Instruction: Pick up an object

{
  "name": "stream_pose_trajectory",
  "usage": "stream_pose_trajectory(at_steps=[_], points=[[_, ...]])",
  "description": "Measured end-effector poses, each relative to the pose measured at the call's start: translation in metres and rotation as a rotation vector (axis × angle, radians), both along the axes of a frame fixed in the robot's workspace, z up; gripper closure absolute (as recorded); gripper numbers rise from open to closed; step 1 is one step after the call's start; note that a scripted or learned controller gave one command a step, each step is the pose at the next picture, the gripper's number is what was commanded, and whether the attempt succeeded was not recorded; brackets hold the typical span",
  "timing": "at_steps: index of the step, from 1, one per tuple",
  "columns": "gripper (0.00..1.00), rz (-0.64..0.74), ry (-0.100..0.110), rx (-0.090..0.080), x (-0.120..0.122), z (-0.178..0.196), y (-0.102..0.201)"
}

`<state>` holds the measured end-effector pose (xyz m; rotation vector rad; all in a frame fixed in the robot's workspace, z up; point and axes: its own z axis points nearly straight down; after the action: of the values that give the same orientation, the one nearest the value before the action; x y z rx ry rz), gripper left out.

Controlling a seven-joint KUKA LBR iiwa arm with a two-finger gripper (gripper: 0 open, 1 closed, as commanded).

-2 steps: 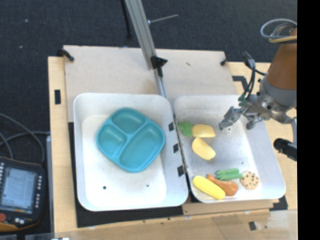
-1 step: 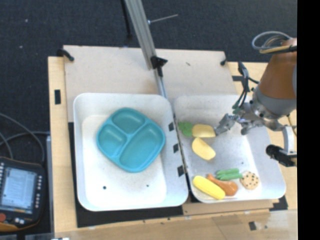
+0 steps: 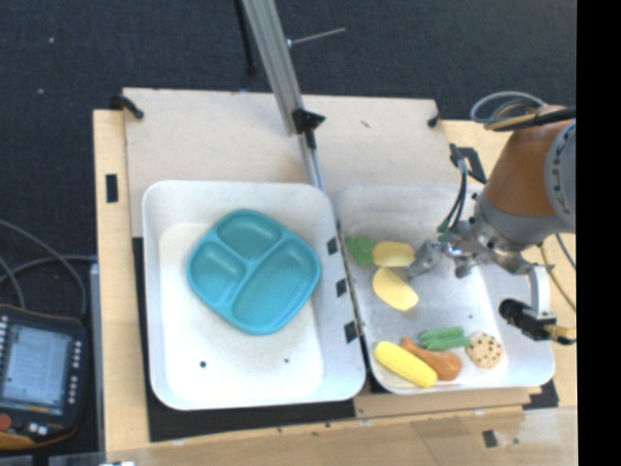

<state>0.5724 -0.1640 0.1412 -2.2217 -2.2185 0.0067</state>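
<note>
target: pale yellow rounded plastic food pieces point(image 3: 394, 272), mid right white bin point(image 3: 505, 369), beside a green piece point(image 3: 360, 250) | claw: metal two-finger gripper point(image 3: 441, 257) just right of them, above bin floor, spread unclear, nothing seen held | front edge: yellow banana-like piece point(image 3: 404, 364), orange carrot point(image 3: 437, 359), speckled cookie point(image 3: 483, 349) | left bin: teal divided plate point(image 3: 254, 271)

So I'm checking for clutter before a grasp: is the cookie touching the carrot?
Apart. The camera view shows a strip of white bin floor between the cookie and the carrot's nearest end.
</note>
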Motion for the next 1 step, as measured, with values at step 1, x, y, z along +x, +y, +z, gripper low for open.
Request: stream_pose_trajectory(at_steps=[1], points=[[1.0,-0.004,-0.007,0.001,0.0014,0.0145,-0.0005]])
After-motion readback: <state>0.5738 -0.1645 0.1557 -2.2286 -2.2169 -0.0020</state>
